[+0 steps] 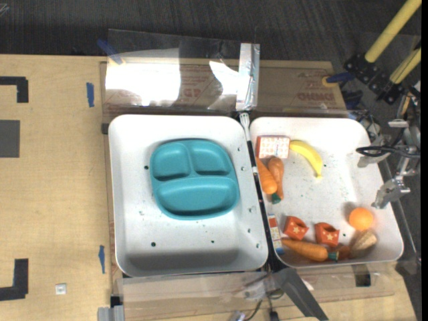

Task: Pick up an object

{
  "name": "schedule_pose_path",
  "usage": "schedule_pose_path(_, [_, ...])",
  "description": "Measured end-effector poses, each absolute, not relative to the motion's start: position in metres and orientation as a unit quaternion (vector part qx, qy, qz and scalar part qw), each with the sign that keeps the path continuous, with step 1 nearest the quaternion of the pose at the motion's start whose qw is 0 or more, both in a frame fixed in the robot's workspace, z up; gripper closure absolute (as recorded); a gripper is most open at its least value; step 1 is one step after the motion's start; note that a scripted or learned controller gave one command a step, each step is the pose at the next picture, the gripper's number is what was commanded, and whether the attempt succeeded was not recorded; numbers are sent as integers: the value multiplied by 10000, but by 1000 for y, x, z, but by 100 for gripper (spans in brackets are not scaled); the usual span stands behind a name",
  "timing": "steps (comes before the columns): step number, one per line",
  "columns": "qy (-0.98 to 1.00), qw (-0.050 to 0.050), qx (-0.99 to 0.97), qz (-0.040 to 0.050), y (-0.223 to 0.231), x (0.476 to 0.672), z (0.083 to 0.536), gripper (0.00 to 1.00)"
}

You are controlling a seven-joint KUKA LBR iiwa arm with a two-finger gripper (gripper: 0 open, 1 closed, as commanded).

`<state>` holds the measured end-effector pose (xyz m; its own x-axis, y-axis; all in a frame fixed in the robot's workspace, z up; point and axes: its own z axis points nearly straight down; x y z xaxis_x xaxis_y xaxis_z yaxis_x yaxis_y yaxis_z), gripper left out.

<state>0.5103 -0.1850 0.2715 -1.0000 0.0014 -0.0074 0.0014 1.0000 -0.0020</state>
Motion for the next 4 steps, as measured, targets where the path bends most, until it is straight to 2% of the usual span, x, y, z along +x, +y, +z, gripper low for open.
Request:
schedule_pose_path(1, [10000, -25, -26, 13, -173, 506, 143, 0])
schedule_pose_path(2, [10000, 25, 16, 10, -144, 625, 107, 0])
schedule_pose_path(3, [9976, 40, 695, 1, -131, 633, 89, 0])
schedule_pose_path(4, [9976, 128, 683, -11, -130, 638, 104, 100])
